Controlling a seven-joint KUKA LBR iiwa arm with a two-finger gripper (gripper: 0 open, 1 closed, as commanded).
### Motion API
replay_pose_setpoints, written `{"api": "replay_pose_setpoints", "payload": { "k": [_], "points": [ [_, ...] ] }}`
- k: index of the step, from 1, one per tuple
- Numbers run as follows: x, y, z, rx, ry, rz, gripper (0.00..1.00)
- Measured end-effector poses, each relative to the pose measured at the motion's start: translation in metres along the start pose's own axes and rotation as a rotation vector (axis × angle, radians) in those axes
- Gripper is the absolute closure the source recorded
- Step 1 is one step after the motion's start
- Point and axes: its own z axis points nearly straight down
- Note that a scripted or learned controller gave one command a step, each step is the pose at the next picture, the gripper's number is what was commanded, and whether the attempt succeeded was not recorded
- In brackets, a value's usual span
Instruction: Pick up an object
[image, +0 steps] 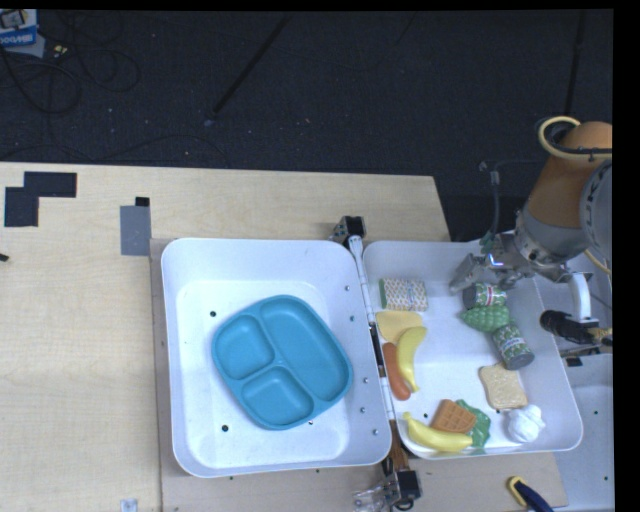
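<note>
My gripper (488, 276) is low over the far part of the right bin (560, 420), with its fingers spread apart. Just below it lies a small green-labelled can (489, 296), touching a green knobbly toy (485, 319). I cannot tell whether the fingers touch the can. A second can (513, 346) lies toward the near side. Further left are a patterned sponge block (404, 293), a yellow piece (396, 322), a banana (410, 350) and a red sausage (397, 374). Nothing sits between the fingers.
The left bin (190, 290) holds a blue divided plate (280, 360). At the right bin's near side are a toast slice (502, 387), a white lump (524, 424), a waffle (453, 415) and another banana (436, 436). The bin divider (365, 310) runs between the bins.
</note>
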Motion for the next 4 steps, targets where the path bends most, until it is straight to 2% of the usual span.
{"api": "replay_pose_setpoints", "payload": {
  "k": [4],
  "points": [
    [-0.0007,-0.0016,0.0014,-0.002,-0.001,0.003,0.0]
  ]
}}
